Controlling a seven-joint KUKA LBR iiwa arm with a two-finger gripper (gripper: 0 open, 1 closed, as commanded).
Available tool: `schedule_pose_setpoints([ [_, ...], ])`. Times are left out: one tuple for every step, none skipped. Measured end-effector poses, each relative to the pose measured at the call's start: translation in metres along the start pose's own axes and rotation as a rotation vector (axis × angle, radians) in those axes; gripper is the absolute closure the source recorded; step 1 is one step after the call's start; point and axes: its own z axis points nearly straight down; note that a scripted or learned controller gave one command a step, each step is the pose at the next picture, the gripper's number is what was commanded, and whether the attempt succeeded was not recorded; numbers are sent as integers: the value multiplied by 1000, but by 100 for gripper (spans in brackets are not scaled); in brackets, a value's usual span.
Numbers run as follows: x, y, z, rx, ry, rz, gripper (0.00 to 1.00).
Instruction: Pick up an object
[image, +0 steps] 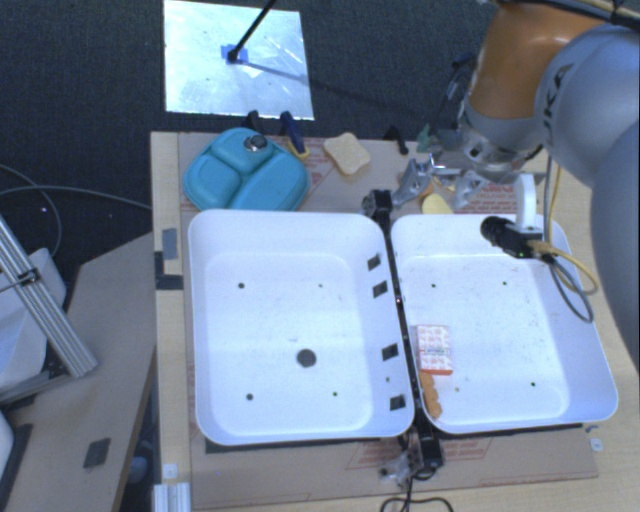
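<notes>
White right bin (560, 400): small red-and-white packet (433, 349) against its left wall, orange piece (431, 394) just below it. Left bin (215, 300): one dark disc (306, 358). End effector (440, 185) at the right bin's far rim, over a yellow object (436, 205); grip state cannot be told.

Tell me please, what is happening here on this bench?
A grey and orange robot arm reaches in from the right, and its hand sits above the far edge of the right bin, near a small yellow piece. Nothing can be seen held in it. A small printed packet lies near the right bin's left wall, and a dark round disc lies in the left bin. A blue container and a tan sponge rest behind the bins.
</notes>
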Motion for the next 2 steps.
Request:
schedule_pose_setpoints([
  [-130,2,91,10,-3,13,0],
  [-206,-33,182,10,-2,12,0],
])
